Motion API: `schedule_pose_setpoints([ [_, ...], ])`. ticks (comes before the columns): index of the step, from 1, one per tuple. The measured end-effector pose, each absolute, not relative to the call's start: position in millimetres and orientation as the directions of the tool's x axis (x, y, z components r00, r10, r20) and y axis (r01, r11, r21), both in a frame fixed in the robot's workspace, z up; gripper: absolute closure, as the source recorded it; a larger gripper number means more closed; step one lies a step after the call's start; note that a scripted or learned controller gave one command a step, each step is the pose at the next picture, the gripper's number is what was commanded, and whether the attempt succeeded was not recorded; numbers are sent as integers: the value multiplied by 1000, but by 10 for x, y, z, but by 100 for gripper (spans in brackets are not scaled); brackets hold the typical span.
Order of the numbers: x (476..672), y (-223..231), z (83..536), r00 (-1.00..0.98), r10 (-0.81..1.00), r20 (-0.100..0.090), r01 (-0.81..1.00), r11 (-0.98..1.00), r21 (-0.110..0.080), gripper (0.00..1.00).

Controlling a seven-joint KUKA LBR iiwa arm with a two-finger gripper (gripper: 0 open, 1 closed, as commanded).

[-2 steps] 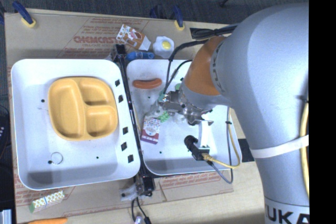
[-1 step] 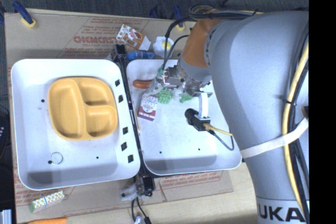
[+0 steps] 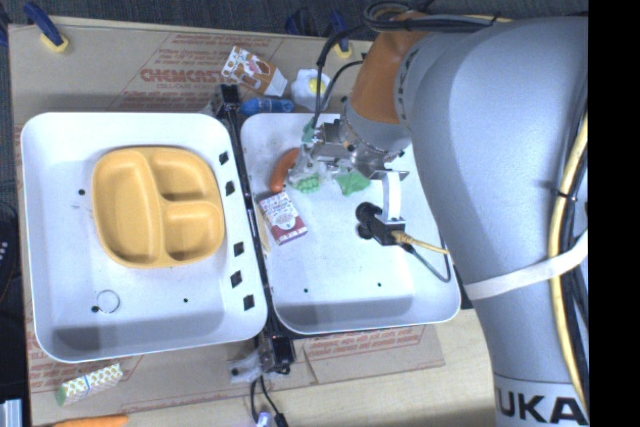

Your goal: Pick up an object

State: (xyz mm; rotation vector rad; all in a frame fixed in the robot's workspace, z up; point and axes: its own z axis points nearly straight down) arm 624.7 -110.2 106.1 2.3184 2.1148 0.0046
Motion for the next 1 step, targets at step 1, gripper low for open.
schedule_pose_setpoints([
  [1,6341,-466,2537,-27,1000,1,1000,27,3,100],
])
